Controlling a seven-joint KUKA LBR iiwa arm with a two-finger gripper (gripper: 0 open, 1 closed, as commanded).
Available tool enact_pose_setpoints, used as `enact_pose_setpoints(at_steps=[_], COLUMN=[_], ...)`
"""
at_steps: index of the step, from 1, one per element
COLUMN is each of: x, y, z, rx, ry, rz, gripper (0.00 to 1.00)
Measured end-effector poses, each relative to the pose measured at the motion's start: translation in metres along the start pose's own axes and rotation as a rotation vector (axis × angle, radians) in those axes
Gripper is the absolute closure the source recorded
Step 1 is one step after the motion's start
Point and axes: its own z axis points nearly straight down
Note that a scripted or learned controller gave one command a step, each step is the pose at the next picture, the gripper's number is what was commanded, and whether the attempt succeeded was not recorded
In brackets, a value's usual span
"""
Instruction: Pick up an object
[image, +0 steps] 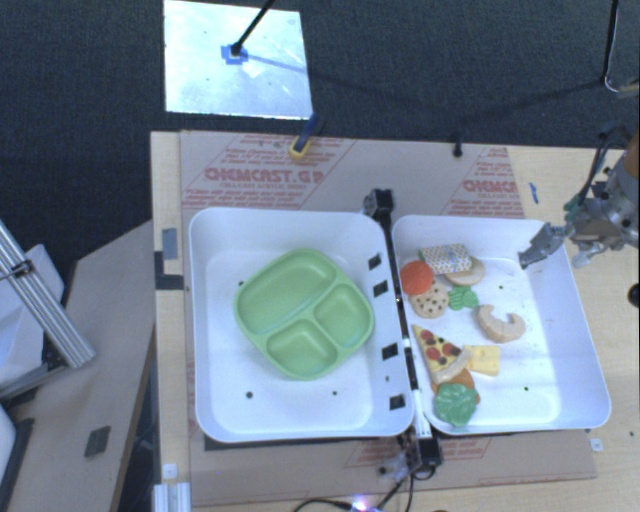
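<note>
Grey jaws hang over the right bin (585, 330); their spread cannot be told.

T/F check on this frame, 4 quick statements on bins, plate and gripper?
1. The green divided plate lies in the left bin. True.
2. The toy food sits on the plate. False: it lies in the right bin.
3. The gripper is over the left bin. False: it is at the right bin's upper right edge.
4. The pizza slice lies near the divider between the bins. True.
</note>
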Motion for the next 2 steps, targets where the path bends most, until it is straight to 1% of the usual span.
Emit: enact_pose_setpoints(at_steps=[1,2], x=[0.0,0.002], y=[0.002,0.0], z=[-0.007,0.056], rx=[-0.011,-0.006], ry=[-0.002,-0.001], rz=[-0.003,-0.001], gripper=[0.0,0.0])
